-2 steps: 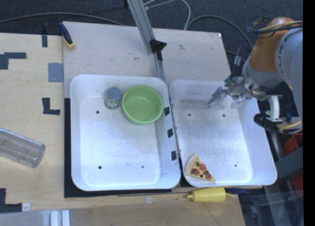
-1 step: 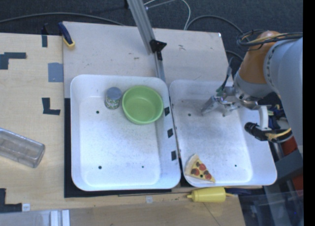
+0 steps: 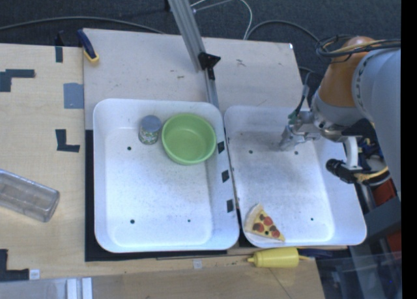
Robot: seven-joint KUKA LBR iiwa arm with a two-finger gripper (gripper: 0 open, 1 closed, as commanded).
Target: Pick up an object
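Observation:
A pizza slice toy [image 3: 264, 223] lies at the near left corner of the right bin [image 3: 339, 206]. In the left bin [image 3: 156, 226] a green bowl [image 3: 189, 138] sits at the far right, with a small grey-lidded can [image 3: 149, 129] just to its left. My gripper [image 3: 287, 142] hangs low over the far part of the right bin, well away from the pizza slice. Nothing shows between its fingers.
A yellow bottle [image 3: 273, 258] lies on the bench just in front of the right bin. A clear plastic container [image 3: 26, 195] rests on the wooden surface at far left. A metal pole [image 3: 189, 27] slants across the back, ending between the bins.

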